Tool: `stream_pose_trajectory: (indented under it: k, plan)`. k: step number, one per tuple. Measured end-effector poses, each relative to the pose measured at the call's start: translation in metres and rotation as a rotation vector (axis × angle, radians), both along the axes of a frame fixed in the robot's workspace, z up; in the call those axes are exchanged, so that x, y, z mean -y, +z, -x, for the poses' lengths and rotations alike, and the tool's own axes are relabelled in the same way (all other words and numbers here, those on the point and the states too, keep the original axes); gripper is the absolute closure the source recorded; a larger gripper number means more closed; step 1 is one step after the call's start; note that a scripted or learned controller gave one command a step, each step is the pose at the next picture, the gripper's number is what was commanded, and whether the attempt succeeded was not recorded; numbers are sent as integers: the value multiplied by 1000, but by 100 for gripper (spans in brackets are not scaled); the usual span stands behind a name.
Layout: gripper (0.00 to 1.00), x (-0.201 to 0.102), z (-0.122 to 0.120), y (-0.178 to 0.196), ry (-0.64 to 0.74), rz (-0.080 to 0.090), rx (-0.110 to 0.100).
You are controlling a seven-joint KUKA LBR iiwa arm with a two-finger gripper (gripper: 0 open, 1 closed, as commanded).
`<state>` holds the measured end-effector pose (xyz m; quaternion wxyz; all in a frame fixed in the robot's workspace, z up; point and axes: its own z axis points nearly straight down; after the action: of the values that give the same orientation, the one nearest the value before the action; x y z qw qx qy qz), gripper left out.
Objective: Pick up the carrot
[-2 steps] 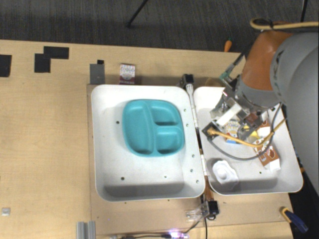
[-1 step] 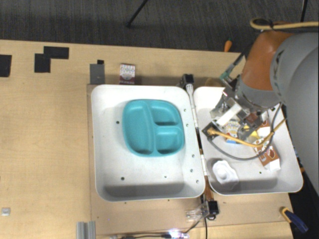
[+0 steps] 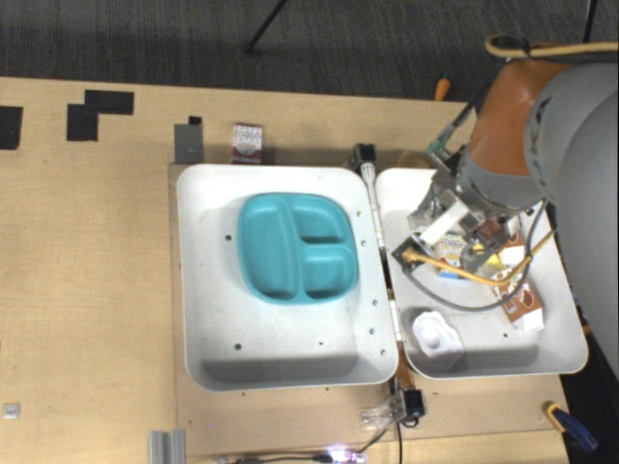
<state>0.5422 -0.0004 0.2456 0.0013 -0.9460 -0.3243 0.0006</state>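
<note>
My gripper [image 3: 453,243] is low inside the right bin [image 3: 551,351], over its upper middle, with the grey arm and orange band coming in from the right. Small mixed items lie beneath and beside it: a yellow piece [image 3: 507,259], a blue bit [image 3: 450,273] and some orange-brown bits I cannot tell apart. The wrist hides whatever lies directly under it. No item is visible between the fingers.
A white lumpy object [image 3: 433,333] lies at the front left of the right bin. A brown and white piece [image 3: 523,305] lies to its right. The left bin [image 3: 208,356] holds a teal divided plate [image 3: 295,246].
</note>
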Motion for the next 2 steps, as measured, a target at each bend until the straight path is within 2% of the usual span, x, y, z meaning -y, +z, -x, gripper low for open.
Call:
stream_pose_trajectory:
  k: [2]
  plan:
    - [0, 0, 0, 0, 0, 0, 0]
